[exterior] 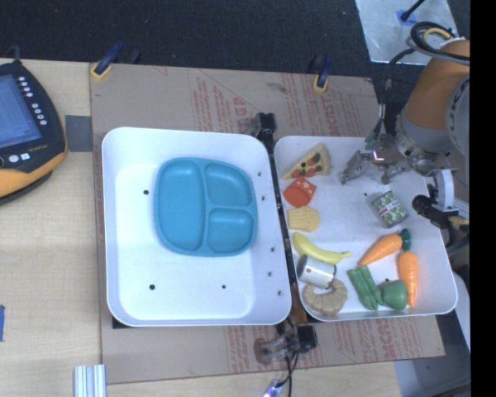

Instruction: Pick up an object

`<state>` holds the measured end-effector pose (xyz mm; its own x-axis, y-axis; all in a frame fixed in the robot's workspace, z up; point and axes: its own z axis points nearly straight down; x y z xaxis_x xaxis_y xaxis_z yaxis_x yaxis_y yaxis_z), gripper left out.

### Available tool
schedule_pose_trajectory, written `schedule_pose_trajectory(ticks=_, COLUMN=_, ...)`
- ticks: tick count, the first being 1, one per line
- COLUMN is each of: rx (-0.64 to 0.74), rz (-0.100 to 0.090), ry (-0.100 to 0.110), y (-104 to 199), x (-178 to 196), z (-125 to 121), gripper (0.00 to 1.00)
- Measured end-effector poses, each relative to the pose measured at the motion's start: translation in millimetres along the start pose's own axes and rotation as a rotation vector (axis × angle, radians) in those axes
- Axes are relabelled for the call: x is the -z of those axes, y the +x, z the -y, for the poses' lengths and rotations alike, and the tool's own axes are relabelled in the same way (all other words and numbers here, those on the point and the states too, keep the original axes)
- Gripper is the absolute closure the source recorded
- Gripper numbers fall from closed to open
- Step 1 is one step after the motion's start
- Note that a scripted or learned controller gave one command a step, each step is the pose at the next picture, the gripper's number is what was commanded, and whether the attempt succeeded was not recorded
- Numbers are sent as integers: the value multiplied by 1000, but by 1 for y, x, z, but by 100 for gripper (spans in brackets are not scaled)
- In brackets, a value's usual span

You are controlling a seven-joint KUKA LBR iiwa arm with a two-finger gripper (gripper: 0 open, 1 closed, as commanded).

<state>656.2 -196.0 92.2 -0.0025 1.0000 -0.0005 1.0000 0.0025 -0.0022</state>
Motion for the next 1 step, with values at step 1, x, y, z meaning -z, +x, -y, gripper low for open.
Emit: schedule_pose_trajectory(ticks=1, rx=0, rz=7, ry=-3, y=68, x=1, z=18, gripper=0)
